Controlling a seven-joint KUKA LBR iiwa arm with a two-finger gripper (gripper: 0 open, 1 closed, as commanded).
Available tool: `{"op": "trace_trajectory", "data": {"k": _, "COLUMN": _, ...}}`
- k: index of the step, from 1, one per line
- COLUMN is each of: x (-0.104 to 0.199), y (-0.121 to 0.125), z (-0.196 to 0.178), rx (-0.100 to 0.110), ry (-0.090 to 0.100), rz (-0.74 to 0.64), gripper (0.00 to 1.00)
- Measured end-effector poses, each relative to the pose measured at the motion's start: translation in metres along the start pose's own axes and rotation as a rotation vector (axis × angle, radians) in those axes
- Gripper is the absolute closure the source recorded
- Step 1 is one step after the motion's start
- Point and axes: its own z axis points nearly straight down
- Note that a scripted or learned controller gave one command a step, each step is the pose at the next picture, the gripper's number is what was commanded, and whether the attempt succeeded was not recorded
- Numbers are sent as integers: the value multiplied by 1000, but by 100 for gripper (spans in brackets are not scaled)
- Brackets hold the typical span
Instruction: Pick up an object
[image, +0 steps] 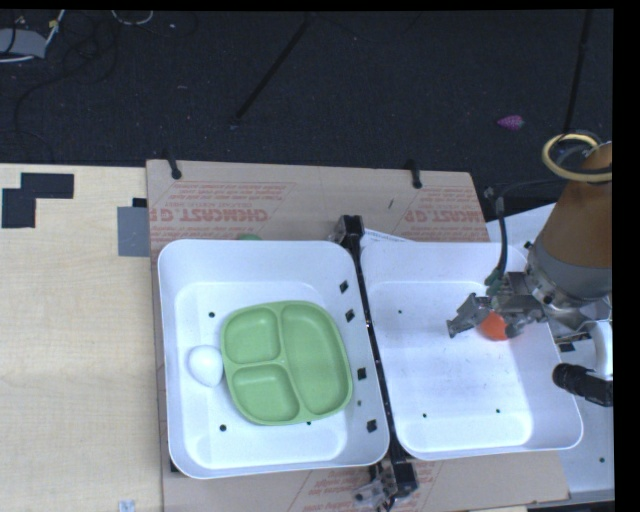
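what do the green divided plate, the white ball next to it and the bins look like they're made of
The green plate looks like moulded plastic with a matte finish: one even colour, soft rounded dividers. The white ball is smooth and slightly glossy, maybe plastic or foam; the look leaves it open. The bins look like thin formed white plastic, with rounded corners and a faint sheen.

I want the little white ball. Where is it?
The white ball sits in the left bin, touching the green plate's left edge.
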Motion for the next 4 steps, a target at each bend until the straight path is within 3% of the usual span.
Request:
{"op": "trace_trajectory", "data": {"k": 1, "x": 0, "y": 3, "z": -7, "rx": -13, "ry": -2, "rz": -2, "gripper": 0}}
{"op": "trace_trajectory", "data": {"k": 3, "x": 11, "y": -2, "z": 114, "rx": -8, "ry": 0, "rz": -2, "gripper": 0}}
{"op": "trace_trajectory", "data": {"k": 4, "x": 12, "y": -2, "z": 133, "rx": -10, "ry": -1, "rz": 0, "gripper": 0}}
